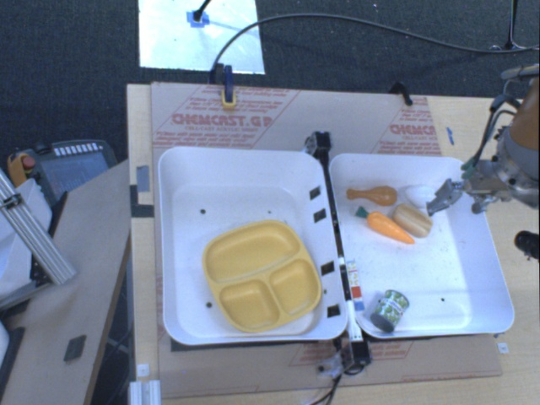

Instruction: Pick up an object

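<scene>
The right bin (481, 302) holds several small objects. A brown toy drumstick (373, 195) lies near its back, with a white egg-like piece (417, 194) to its right. An orange carrot (390, 227) and a tan bread roll (413, 219) lie side by side just in front of them. A small green-labelled can (389, 309) lies on its side at the front left. My gripper (461, 202) hangs over the bin's back right part, just right of the roll and the white piece. It is open, with nothing between its fingers.
The left bin (181, 184) holds a yellow divided plate (261, 273). A black divider with clips (331, 226) runs between the two bins. Cardboard (278, 116) lies under both bins. A cable (354, 24) runs across the dark floor behind the bench.
</scene>
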